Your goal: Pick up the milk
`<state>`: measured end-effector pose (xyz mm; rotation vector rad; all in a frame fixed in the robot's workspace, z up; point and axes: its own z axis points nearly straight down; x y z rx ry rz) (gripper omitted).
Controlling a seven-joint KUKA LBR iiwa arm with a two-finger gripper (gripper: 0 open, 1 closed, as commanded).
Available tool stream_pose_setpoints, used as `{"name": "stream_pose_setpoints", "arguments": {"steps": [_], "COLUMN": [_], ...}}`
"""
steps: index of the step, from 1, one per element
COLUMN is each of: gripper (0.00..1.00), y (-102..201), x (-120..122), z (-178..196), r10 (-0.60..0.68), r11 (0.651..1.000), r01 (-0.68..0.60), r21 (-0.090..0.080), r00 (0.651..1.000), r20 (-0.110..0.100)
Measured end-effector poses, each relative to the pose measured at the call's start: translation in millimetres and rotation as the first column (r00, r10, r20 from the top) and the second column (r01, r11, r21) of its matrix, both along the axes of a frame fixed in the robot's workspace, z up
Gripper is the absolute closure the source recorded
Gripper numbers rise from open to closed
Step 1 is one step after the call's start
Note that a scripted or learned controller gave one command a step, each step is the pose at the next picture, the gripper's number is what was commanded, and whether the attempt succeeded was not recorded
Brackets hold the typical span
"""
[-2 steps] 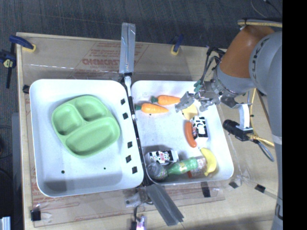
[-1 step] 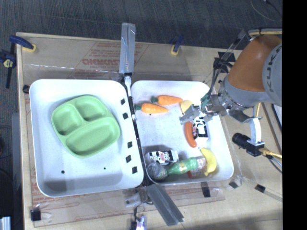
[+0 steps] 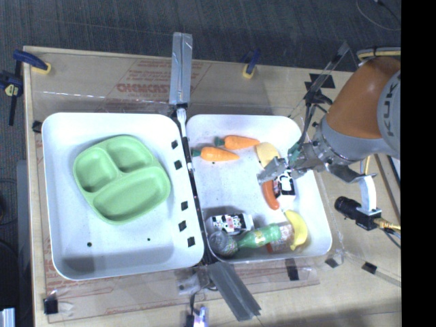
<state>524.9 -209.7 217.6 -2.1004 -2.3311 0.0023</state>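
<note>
The approach step is judged to be in hand: the two-finger gripper [image 3: 281, 176] of the grey arm with the orange band [image 3: 361, 107] is seen low over the right-hand shallow white bin [image 3: 204, 125], in the right centre of the frame, and nothing can be made out between its jaws. Whether the jaws are spread or pressed together cannot be told. The milk, a small white carton with black cow patches [image 3: 228, 221], is found lying in the lower middle of the frame, near the bin's lower edge, touching or just beside a green plastic bottle [image 3: 262, 237] and near a yellow banana [image 3: 297, 227]. The carton is well apart from the gripper, which is placed nearer a red-orange sausage-shaped toy [image 3: 271, 195]. A move down and to the left would be called for, with the jaws set across the carton, clear of the bottle.
</note>
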Motion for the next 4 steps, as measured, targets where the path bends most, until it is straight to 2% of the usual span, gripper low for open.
{"name": "stream_pose_setpoints", "arguments": {"steps": [1,4], "gripper": [0.00,0.00], "y": [0.1,-0.3], "x": [-7.3,-1.3], "z": [-8.8,-2.5], "r10": [0.014,0.107], "r11": [1.000,0.994], "r01": [-0.014,-0.107], "r21": [-0.001,-0.003], "r00": [1.000,0.994], "r20": [0.001,0.005]}}
